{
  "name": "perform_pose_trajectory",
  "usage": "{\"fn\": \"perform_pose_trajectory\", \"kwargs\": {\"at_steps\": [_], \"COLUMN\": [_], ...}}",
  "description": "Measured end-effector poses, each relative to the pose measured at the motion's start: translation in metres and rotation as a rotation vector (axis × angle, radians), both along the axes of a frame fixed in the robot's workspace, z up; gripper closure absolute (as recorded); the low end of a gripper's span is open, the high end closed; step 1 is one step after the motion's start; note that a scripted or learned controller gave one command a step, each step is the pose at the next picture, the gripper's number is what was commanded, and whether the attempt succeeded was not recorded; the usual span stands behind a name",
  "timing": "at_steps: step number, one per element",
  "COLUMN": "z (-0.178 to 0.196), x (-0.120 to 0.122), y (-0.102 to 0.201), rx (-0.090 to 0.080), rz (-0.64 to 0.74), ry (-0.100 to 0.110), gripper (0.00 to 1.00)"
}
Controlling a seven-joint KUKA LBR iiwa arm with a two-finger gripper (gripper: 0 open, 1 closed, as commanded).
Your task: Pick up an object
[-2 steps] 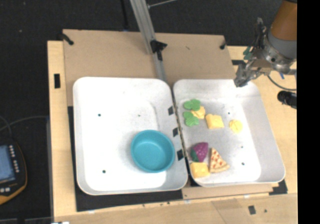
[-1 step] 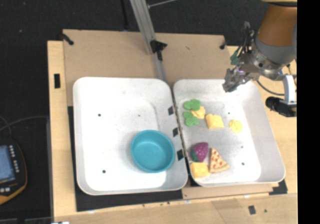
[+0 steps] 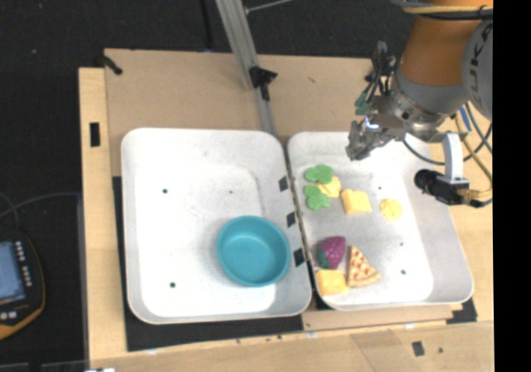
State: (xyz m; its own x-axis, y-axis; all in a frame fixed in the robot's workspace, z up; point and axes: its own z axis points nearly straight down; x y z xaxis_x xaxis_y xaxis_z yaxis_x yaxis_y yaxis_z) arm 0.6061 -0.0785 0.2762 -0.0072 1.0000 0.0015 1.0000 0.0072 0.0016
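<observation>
Claw [image 3: 362,146] over right bin's [image 3: 440,279] far edge, seemingly holding nothing.

Pretty plain setup here: a light tan wooden desk [image 3: 182,88] sitting on a dark, almost black carpet-like floor [image 3: 50,13]. A grey metal pole [image 3: 236,30] slants up from the desk's far edge. Off the desk's left edge near the front corner there's a handheld control pendant [image 3: 15,279] with an orange rim and a cable.

The grey arm [image 3: 440,38], orange-banded above its wrist, reaches in from the right, its gripper [image 3: 362,144] pointing down.
</observation>
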Motion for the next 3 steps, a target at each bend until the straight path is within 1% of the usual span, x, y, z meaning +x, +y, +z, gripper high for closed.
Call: {"fn": "perform_pose_trajectory", "kwargs": {"at_steps": [1, 2, 3], "z": [-0.012, -0.029, -0.022], "x": [-0.027, -0.043, -0.058], "y": [0.044, 0.091, 0.137], "rx": [-0.001, -0.001, 0.000], "rz": [-0.002, -0.003, -0.003], "ry": [0.002, 0.001, 0.001], "gripper": [1.00, 1.00, 1.00]}}
